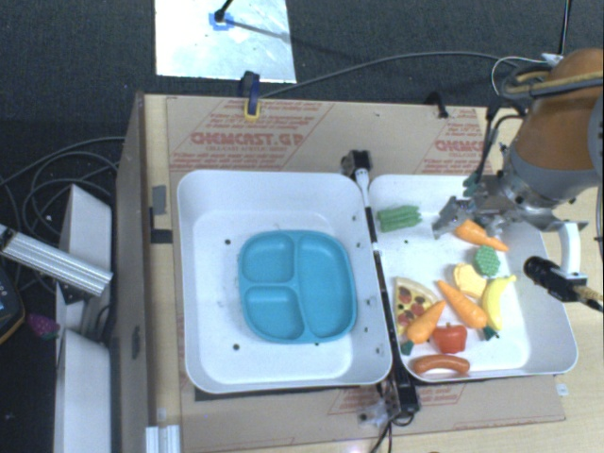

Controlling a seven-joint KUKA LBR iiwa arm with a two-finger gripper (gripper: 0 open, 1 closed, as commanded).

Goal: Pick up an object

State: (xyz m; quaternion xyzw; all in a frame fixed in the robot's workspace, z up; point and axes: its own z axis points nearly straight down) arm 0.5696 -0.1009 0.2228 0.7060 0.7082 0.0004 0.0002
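Cardboard-topped desk [283,130]: the hand [469,217] hovers by a carrot [481,236], grip state unclear; light, rigid, likely slick plastic—grasp mid-body.

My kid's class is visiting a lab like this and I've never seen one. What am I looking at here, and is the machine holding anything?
A single camera looks down at a slant on a bench with two shallow white bins. The grey and orange shape at the right is a robot arm; its gripper hangs low over the right bin, right by an orange toy carrot. Whether it holds the carrot cannot be told from here. That bin also has toy food: a green pod, a banana, a pizza slice, a sausage. The left bin holds a blue divided plate.
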